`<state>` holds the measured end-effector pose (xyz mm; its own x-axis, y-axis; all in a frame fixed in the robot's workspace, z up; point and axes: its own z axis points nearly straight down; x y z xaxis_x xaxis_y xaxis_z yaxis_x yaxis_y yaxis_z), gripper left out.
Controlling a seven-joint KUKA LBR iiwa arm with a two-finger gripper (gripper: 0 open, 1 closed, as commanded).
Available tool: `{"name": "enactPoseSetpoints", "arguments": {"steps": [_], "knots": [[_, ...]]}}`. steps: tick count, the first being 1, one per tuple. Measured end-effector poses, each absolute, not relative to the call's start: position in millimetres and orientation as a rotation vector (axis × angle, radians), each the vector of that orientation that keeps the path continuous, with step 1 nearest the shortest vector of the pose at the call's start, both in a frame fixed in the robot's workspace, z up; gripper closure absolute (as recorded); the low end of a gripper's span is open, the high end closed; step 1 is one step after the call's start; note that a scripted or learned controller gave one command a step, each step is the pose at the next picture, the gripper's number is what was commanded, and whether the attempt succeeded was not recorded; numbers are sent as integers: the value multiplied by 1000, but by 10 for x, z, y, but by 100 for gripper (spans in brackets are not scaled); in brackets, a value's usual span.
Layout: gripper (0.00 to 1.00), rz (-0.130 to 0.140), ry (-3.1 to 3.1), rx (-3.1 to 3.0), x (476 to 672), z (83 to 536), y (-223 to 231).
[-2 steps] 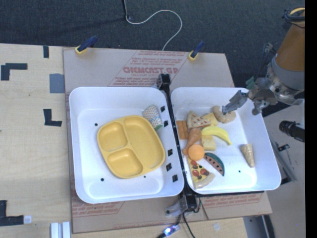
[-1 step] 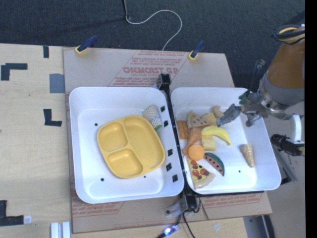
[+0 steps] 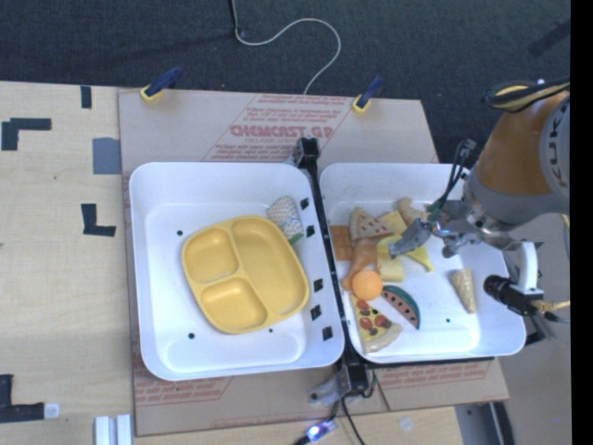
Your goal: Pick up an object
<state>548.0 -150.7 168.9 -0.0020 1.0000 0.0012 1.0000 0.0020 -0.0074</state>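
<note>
My gripper hangs low over the middle of the right bin, above a heap of toy food. Right under it lie yellow pieces and a tan wedge. To its lower left sit an orange ball, a watermelon slice and a pizza slice. A pale cone lies apart to the gripper's right. No object is seen lifted by it.
In the left bin rests a yellow divided plate, with a whitish netted object at its upper right. A black divider runs between the bins. The arm enters from the right.
</note>
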Motion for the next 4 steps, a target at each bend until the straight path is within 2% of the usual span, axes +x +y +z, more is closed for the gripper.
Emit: {"name": "enactPoseSetpoints", "arguments": {"steps": [2, 3, 4], "knots": [[0, 3, -2224, -2220, 5431, 824, -1469], [100, 2, -2224, -2220, 5434, 948, -1476], [100, -2, -2224, -2221, 5372, 1467, -1395]]}}
